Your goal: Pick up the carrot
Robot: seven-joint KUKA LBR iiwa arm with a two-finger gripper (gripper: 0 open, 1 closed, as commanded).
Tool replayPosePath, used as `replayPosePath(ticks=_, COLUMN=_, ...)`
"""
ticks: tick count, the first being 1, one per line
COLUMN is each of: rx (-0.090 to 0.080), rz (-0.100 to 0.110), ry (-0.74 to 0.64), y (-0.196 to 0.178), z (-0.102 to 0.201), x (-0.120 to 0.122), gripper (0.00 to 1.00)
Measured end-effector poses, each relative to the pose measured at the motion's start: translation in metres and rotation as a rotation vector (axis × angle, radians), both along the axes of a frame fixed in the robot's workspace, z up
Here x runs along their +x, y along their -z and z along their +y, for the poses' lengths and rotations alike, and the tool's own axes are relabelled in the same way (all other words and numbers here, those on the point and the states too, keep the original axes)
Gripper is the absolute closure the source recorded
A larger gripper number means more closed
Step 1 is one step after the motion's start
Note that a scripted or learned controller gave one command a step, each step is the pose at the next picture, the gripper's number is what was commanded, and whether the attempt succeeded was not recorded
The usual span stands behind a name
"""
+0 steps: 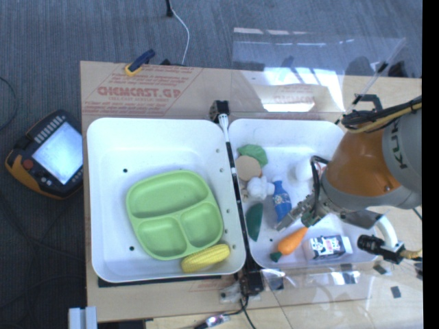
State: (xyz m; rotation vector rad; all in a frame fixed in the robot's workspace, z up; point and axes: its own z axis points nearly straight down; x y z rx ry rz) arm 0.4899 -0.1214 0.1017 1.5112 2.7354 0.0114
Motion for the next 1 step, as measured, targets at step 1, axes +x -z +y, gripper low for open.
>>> replayPosePath(ticks=1, rx=0.004, rz=0.018, ry=0.439, y=-0.0823, z=0.0298, x=0.0175, gripper=1.0)
